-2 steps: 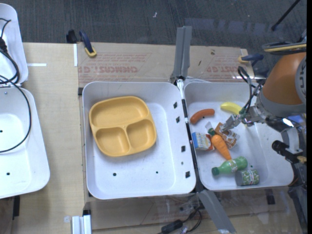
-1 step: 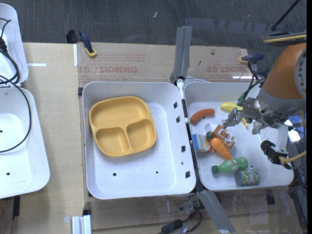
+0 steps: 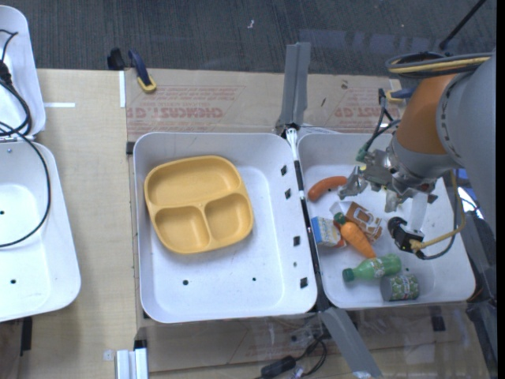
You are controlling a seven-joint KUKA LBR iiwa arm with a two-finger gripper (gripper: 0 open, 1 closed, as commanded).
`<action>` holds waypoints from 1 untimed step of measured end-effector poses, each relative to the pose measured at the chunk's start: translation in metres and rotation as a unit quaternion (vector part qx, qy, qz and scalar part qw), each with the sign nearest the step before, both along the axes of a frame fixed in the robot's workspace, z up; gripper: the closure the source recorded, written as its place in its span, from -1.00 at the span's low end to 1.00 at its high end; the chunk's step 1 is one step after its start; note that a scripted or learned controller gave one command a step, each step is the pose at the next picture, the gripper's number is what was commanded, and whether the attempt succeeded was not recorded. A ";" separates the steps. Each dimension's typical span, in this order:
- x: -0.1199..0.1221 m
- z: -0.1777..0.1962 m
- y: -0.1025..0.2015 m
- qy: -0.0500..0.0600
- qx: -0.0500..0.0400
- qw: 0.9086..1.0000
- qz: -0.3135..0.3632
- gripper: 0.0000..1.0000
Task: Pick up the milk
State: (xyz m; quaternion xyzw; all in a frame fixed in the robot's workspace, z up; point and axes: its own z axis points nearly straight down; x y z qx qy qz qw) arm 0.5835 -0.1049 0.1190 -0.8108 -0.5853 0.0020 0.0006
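The pincer [image 3: 369, 181], fingers spread wide and holding nothing, hovers in the right bin [image 3: 454, 290] during approach; the milk [image 3: 325, 232] lies toward its seven o'clock beside the carrot [image 3: 359, 241], so next comes descending there.

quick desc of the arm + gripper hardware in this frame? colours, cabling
Grey KUKA arm with a rounded orange band above the wrist. Below it sits a grey metal gripper assembly with dark fittings. Thin black cables loop around the wrist, and one yellowish cable curls out beside the gripper.
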 end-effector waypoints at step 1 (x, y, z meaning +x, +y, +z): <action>-0.042 -0.028 -0.035 -0.001 0.001 0.990 0.141 -1.00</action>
